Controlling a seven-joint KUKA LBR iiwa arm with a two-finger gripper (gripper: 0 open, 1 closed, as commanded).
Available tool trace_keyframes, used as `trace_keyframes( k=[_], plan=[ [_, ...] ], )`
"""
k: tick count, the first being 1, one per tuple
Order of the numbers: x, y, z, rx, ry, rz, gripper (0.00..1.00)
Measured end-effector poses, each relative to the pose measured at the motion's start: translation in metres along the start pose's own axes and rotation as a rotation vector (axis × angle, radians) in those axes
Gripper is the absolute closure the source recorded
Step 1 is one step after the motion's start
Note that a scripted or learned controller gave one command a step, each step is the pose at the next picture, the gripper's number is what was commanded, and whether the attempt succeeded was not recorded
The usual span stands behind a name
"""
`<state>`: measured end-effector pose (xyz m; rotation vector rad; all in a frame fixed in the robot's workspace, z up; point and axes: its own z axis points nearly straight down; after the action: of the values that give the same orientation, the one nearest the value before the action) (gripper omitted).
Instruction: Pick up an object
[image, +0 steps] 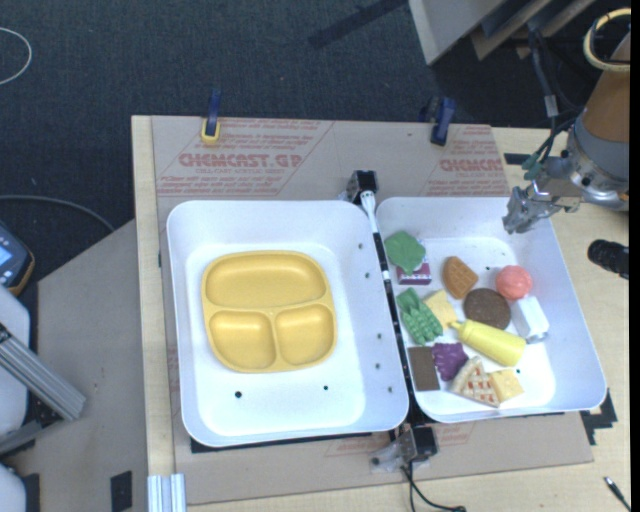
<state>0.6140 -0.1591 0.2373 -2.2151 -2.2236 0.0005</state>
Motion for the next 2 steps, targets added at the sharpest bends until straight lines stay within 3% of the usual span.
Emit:
trace_keyframes(
  k=[2],
  plan=[
    [0.11,-0.029,0.014,0.003,0.001,-0.001,1.0]
  ],
)
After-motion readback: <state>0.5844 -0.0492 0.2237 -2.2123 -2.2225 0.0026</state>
